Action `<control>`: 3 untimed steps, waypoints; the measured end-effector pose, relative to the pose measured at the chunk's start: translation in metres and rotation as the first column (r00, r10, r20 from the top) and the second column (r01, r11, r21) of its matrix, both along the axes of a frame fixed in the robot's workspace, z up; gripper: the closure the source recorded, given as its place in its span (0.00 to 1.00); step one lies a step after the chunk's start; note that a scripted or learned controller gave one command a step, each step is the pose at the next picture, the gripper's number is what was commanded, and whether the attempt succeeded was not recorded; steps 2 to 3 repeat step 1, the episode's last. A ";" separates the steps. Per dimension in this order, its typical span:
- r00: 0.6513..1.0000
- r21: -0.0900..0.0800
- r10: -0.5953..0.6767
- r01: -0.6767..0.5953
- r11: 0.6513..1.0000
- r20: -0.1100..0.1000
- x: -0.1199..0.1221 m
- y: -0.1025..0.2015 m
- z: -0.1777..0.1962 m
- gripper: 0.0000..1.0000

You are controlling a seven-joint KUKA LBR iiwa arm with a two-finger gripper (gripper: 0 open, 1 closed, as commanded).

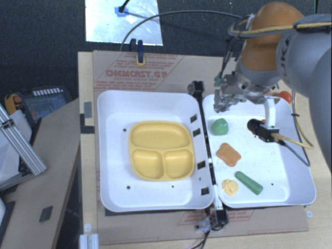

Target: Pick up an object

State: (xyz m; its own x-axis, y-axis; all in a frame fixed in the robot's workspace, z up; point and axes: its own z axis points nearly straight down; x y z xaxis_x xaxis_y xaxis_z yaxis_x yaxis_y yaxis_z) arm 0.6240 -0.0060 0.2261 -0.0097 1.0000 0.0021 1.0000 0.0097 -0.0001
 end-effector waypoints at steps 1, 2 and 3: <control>1.000 0.001 0.001 -0.001 1.000 0.001 -0.008 0.059 0.006 1.00; 1.000 0.001 0.001 -0.001 1.000 0.001 -0.008 0.059 0.006 1.00; 1.000 0.001 0.001 -0.001 1.000 0.001 -0.008 0.059 0.006 1.00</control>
